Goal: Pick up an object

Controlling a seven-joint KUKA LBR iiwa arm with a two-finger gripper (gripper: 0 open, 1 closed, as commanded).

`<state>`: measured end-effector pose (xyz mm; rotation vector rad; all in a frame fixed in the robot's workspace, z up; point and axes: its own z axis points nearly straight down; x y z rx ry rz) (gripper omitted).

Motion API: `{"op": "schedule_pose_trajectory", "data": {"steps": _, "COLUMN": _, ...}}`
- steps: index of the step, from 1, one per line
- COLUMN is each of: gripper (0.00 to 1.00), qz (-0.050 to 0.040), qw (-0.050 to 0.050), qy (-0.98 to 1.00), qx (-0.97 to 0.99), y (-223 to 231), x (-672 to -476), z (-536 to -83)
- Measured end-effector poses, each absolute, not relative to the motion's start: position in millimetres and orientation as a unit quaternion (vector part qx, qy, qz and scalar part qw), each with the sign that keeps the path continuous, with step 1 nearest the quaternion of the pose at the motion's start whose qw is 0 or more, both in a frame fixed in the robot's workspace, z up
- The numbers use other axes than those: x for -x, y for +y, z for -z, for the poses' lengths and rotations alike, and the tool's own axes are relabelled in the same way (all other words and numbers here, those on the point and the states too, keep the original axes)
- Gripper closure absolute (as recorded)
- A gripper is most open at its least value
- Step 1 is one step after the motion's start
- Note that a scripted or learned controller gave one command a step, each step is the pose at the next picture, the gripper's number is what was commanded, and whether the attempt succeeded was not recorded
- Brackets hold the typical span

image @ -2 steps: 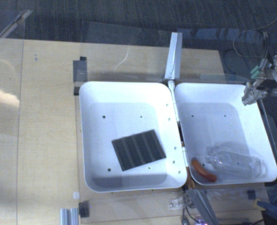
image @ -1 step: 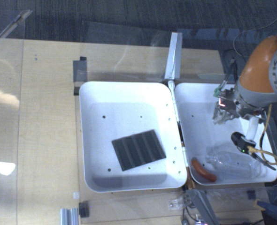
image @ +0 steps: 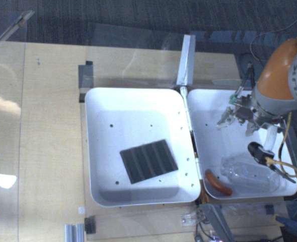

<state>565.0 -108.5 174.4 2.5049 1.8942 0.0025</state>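
I can read no writing on anything here. My arm comes in from the right of the frame and hangs over the right bin, wrist bent down, the hand at the bin's upper part; whether it is wide or narrow I cannot tell. A clear bottle lies at the bin's lower right, a red sausage beside it. A dark ribbed mat lies in the left bin.
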Motion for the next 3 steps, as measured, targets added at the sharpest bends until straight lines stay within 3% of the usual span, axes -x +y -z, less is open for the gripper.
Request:
{"op": "schedule_pose_trajectory", "data": {"steps": 1, "gripper": 0.0, "qz": -0.001, "qw": 0.002, "qy": 0.593, "qx": -0.805, "y": -197, "x": -571.1, "z": -153}}
{"op": "schedule_pose_trajectory", "data": {"steps": 2, "gripper": 0.0, "qz": -0.0047, "qw": 0.004, "qy": 0.575, "qx": -0.818, "y": -146, "x": -513.4, "z": -90}}
{"op": "schedule_pose_trajectory", "data": {"steps": 3, "gripper": 0.0, "qz": -0.0029, "qw": 0.003, "qy": 0.619, "qx": -0.786, "y": -168, "x": -623.1, "z": -87}}
